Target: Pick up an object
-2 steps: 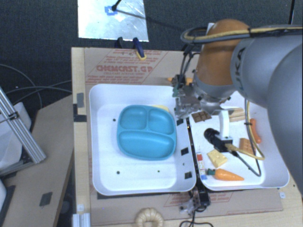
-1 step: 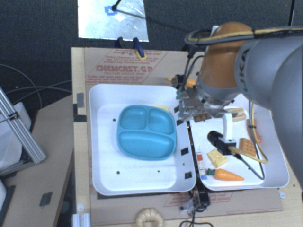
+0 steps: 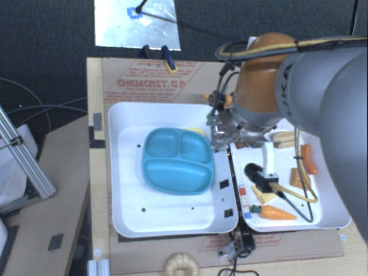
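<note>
the grey arm (image 3: 322, 79) reaches in from the right, and its hand (image 3: 220, 132) hangs low over the seam where the two white bins meet, near their far side. the wrist hides the tips, so i cannot tell whether the hand is spread or pressed together, and nothing can be seen held in it. the left bin (image 3: 167, 211) holds a blue divided plate (image 3: 177, 160), lying flat near the middle with its far right corner just beside the hand. a pale yellow thing (image 3: 198, 132) peeks out past the plate's far rim, close to the hand; what it is cannot be made out. the right bin (image 3: 328, 206) holds the small items: an orange carrot (image 3: 278, 213) near the front wall, a pale yellow wedge (image 3: 263, 196) just behind it, a brown wedge (image 3: 297, 178) farther right, and a reddish sausage (image 3: 309, 158) beyond that, partly under the arm. both bins rest on a printed cardboard sheet (image 3: 149, 82) on the desk.
</note>
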Robot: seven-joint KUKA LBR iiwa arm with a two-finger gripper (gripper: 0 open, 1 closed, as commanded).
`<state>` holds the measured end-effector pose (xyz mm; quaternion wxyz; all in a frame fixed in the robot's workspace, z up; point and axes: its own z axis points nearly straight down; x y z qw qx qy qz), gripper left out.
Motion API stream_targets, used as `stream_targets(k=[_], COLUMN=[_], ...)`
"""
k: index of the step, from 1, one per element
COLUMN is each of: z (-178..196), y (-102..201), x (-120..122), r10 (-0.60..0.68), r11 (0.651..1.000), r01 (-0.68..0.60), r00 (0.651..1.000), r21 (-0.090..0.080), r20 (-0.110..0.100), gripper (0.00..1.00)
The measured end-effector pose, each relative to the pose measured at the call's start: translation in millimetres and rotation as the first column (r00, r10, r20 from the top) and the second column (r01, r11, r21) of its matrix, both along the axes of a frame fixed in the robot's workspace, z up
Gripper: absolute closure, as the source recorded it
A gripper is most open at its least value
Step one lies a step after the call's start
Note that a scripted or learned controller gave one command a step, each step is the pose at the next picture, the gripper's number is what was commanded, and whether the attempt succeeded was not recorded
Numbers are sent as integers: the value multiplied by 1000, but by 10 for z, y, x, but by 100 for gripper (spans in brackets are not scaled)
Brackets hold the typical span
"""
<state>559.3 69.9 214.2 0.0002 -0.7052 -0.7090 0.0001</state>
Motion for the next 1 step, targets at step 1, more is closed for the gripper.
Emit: stream_targets(k=[1], z=[187], y=[6], x=[34], r10=[0], r11=[1000], r01=[0], r00=[1000], r21=[0], r20=[2], gripper=[100])
